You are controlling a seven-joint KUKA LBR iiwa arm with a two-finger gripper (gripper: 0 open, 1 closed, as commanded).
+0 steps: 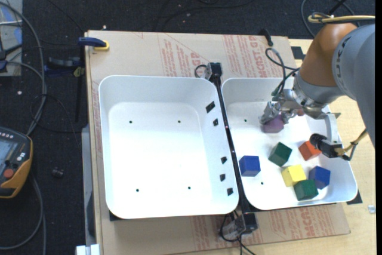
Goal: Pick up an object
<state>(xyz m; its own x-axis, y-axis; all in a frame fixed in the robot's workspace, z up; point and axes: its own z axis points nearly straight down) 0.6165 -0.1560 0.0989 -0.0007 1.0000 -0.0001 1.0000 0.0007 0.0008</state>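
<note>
Fingers of the gripper (276,114) straddle a purple object (273,123) in the right bin (343,199); whether they are spread or pinching cannot be told. Lifting is not yet evident. Elsewhere in this bin: two blue cubes, two green, one yellow (293,175), one orange (308,150).

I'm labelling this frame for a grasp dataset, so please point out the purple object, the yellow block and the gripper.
purple object (274,124), camera view, on its visible lower face under the gripper.
yellow block (293,174), camera view, middle of its top face.
gripper (276,113), camera view, at its tip just above the purple object.
</note>
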